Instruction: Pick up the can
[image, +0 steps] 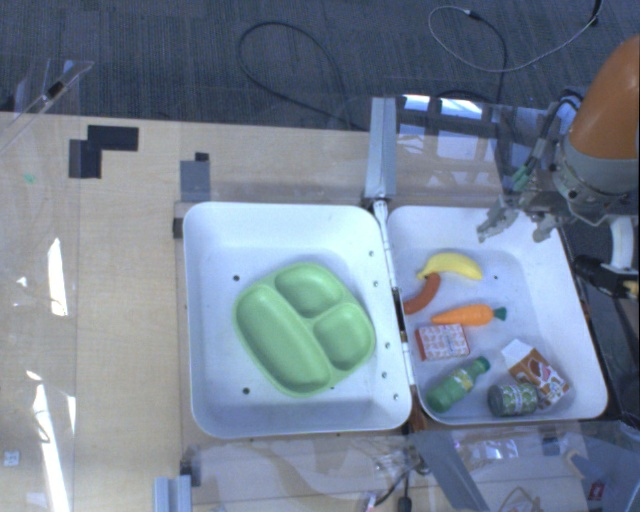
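Two white bins are seen: the left bin (205, 300) holds a green divided plate (305, 327). The can (514, 400) lies in the right bin (560, 290), front right, beside a green bottle (458, 384), carrot (466, 315) and banana (450, 266). Jaws (517, 224) are spread apart, clamped on nothing, above the bin's far edge.

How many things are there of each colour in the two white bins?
Green: 3 - divided green plastic plate, green plastic bottle, small green-labelled metal can
Yellow: 1 - yellow toy banana
Orange: 1 - orange toy carrot
Red: 2 - curved red toy sausage, flat red-and-white box
Brown: 1 - brown-and-white carton
Total: 8
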